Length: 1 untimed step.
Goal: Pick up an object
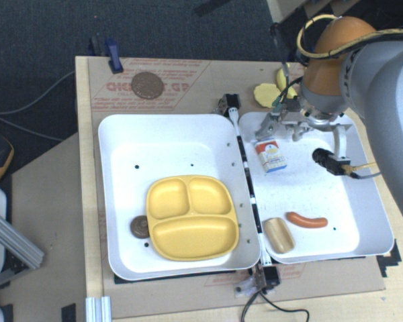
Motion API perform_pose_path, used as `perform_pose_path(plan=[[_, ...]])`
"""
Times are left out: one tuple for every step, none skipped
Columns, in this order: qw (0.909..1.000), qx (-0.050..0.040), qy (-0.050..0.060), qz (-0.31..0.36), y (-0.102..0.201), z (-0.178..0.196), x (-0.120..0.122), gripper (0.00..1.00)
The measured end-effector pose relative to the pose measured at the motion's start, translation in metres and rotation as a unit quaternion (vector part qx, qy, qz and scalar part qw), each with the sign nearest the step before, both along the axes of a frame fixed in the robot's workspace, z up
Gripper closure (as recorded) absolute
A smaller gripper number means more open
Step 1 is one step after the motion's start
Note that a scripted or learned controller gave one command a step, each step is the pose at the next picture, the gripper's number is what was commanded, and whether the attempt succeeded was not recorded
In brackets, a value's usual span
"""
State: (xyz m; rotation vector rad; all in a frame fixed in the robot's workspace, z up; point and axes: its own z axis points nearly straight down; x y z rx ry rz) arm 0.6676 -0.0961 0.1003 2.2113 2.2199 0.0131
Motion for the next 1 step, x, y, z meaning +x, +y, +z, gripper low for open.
perform_pose_path(plan=[[1.0, -0.0003, 0.002, -0.002, 0.0043, -0.0116, 0.0014, 0.0]])
